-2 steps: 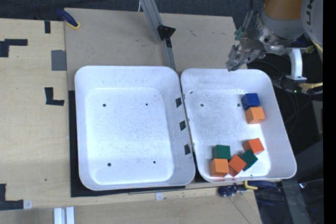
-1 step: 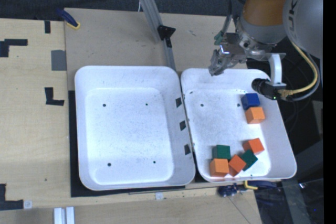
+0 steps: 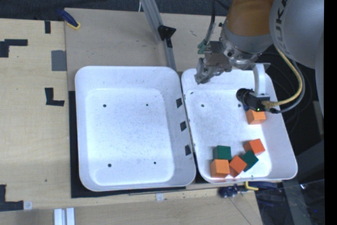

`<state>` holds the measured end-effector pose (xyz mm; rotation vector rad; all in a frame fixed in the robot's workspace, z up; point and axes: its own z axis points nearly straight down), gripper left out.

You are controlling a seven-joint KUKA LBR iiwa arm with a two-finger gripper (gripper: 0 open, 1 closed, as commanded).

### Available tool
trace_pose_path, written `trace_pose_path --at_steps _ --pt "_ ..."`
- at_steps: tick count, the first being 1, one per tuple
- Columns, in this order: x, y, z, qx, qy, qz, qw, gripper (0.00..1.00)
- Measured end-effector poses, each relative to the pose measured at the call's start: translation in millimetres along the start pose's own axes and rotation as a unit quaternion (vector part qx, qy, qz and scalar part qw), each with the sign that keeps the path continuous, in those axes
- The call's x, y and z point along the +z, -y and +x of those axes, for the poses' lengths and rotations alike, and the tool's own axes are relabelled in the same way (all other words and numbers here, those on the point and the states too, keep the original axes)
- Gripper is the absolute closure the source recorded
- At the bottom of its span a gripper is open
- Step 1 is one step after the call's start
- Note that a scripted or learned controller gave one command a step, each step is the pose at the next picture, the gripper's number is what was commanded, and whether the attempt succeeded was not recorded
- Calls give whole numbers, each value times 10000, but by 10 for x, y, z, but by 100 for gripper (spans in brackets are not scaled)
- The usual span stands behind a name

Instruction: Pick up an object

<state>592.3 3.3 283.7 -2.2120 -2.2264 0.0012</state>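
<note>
— What's on the bench (image 3: 113, 42) itself?
— You've got 2 white bins: left bin (image 3: 129, 126), w/ the right bin (image 3: 234, 131) touching its right side. Black mat (image 3: 72, 139) shows at the left bin's left edge & black tape bits (image 3: 51, 96) further left.

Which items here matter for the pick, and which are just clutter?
Job:
- gripper, over the right bin's far left corner
- orange blocks in the right bin
- green blocks, same bin

Clutter:
- left bin
- metal pole
- blue clip
- black tape marks
</note>
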Motion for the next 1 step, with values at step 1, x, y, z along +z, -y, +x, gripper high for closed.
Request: trace_pose_path --at_steps 1 --pt "226 208 445 5 8 10 10000 100"
